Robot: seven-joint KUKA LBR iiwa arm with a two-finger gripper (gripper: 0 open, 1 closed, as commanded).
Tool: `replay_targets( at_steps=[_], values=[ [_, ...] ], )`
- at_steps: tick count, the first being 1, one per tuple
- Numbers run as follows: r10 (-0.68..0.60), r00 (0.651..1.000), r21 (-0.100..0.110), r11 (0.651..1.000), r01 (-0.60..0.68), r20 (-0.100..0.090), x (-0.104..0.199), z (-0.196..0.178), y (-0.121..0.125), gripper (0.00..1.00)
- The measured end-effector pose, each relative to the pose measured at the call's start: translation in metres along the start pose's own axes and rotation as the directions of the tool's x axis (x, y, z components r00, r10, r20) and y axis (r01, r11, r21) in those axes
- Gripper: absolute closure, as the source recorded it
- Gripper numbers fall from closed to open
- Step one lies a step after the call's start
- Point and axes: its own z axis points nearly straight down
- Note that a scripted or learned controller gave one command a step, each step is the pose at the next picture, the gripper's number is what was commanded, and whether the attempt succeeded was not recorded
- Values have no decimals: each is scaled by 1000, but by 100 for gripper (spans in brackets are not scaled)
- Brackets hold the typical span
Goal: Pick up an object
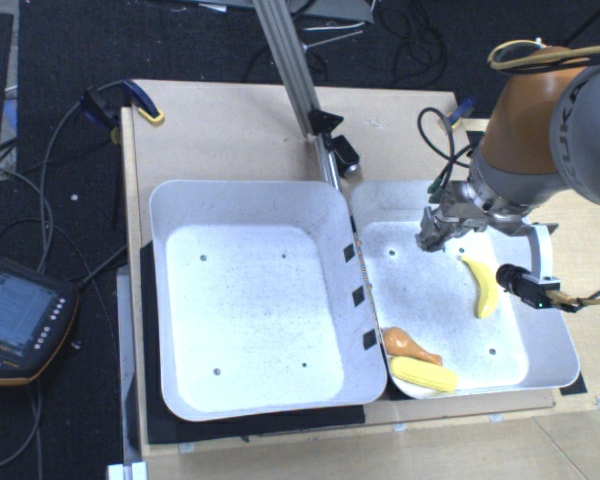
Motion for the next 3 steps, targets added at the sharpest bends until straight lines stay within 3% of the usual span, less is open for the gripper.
replay_targets(
  at_steps=[1,3],
  values=[
    [-1,1000,-1,1000,1,0,52,-17,4,100],
    [0,1000,0,1000,0,0,148,-16,6,100]
  ],
)
